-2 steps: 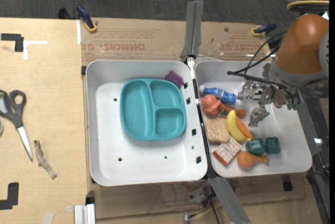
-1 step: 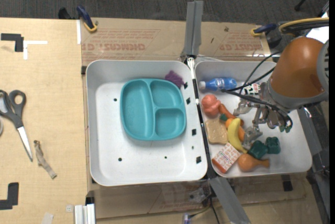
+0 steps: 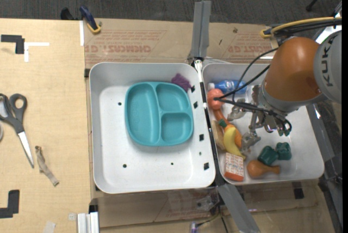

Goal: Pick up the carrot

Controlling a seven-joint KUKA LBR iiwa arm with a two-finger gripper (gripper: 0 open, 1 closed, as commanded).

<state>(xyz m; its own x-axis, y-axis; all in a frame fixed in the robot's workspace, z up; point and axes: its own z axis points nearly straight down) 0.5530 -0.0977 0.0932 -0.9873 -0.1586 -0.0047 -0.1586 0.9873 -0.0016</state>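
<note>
Two shallow white bins sit side by side on the bench; the left bin (image 3: 103, 134) carries a teal plastic divided plate (image 3: 159, 113) and a small purple piece (image 3: 181, 81) at its far edge. The grey arm with its orange band (image 3: 292, 75) reaches over the right bin (image 3: 312, 164), its metal two-finger gripper (image 3: 251, 136) hanging among the toys. Whether that gripper is wide or narrow, I cannot tell. The orange carrot (image 3: 218, 112) lies along the bin's left wall, just left of the gripper and not between its tips, beside a yellow banana (image 3: 232, 138).
</note>
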